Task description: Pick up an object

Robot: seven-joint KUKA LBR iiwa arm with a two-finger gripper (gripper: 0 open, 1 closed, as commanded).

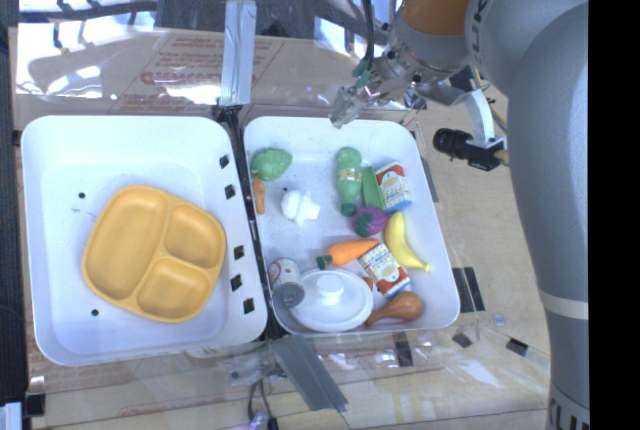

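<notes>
Camera view: end effector (349,104) above right bin's (430,208) far rim, finger state unreadable.

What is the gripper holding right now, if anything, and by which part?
Nothing that can be seen. The gripper sits above the far rim of the right bin, apart from the toy food, with no object between its fingers.

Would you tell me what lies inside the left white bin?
The left white bin holds one yellow three-compartment plastic tray, lying flat. Whatever sits beneath the tray is covered.
</notes>
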